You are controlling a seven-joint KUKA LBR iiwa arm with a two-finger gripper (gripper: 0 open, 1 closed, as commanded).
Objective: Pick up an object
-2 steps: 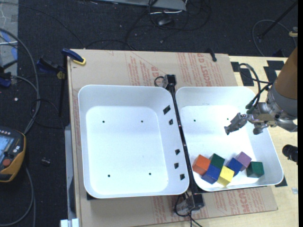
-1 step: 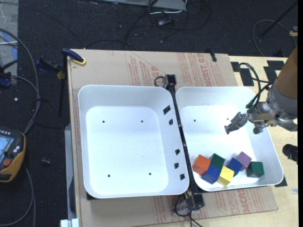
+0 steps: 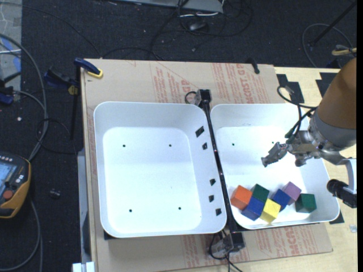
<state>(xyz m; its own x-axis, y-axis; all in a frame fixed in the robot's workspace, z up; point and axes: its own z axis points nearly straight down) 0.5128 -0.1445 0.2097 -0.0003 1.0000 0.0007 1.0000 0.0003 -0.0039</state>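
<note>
Nearest the camera, along the front wall of the right bin [image 3: 326, 220], a cluster of small blocks lay packed together. An orange block [image 3: 241, 196] sat at the left end, touching a blue block [image 3: 253, 208] just in front of it. A dark green block [image 3: 260, 192] stood behind those two. A yellow block [image 3: 270, 210] lay at the front of the group, with a second blue block [image 3: 280, 198] beside it and a purple block [image 3: 292, 190] just behind that one. A green block [image 3: 305, 202] sat slightly apart at the right end of the row.

Farther back, over the bare middle of the same bin, the end effector [image 3: 271, 156] hung above the floor, pointing toward the left and well apart from the blocks. Nothing showed between its fingers; whether they were spread or closed could not be made out at this size. The grey wrist [image 3: 329, 136] reached in from the right.

To the left, the left bin [image 3: 102, 169] stood side by side with the right one on the counter [image 3: 142, 81], a brown board with red printing. Beyond the board lay dark floor [image 3: 51, 21] strewn with cables [image 3: 195, 10].
</note>
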